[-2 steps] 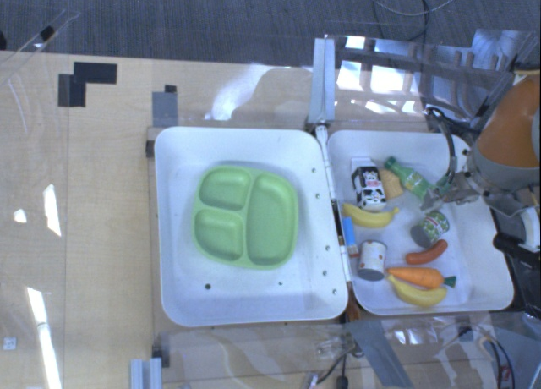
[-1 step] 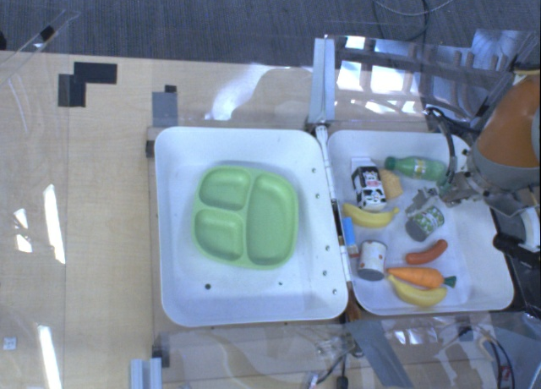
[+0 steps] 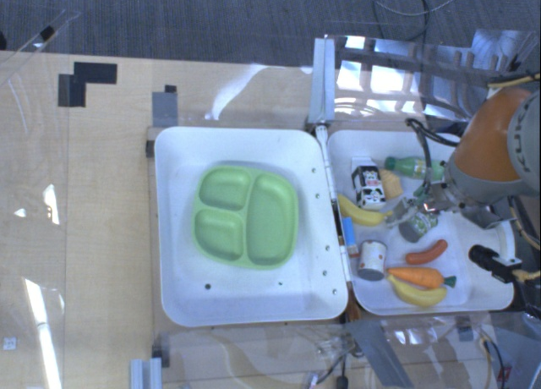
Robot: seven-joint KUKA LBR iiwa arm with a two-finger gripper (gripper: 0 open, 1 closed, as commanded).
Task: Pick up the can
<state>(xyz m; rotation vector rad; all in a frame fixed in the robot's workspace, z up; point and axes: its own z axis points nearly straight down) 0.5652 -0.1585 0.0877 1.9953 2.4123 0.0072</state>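
Wooden bench (image 3: pixel 76 235) under grey carpet, two white bins side by side on it. Your left bin (image 3: pixel 182 294) holds a green divided plate (image 3: pixel 247 216) in the middle, with wide bare floor all round it to the rims. Your right bin (image 3: pixel 490 294) is crowded. The can (image 3: pixel 371 260), white-sided with a grey top and a red band, sits near that bin's left wall, low in the bin, just beside a blue marker (image 3: pixel 347 232) lying along the wall. Above the can is a banana (image 3: pixel 362 212), and a small black-and-white toy (image 3: pixel 368 186) next to a yellow block (image 3: pixel 390 184). A green bottle (image 3: pixel 414 167) lies near the back rim. To the can's right you have a red sausage (image 3: pixel 426 252), a carrot (image 3: pixel 417 276) and a second banana (image 3: pixel 420 295) close to the front rim. Little free floor between these. Arm comes in from the right, orange band over the right rim. The gripper (image 3: pixel 418 220) is down mid-bin, apart from the can, up and right of it. Whether the pincer is released or clenched, you cannot tell.
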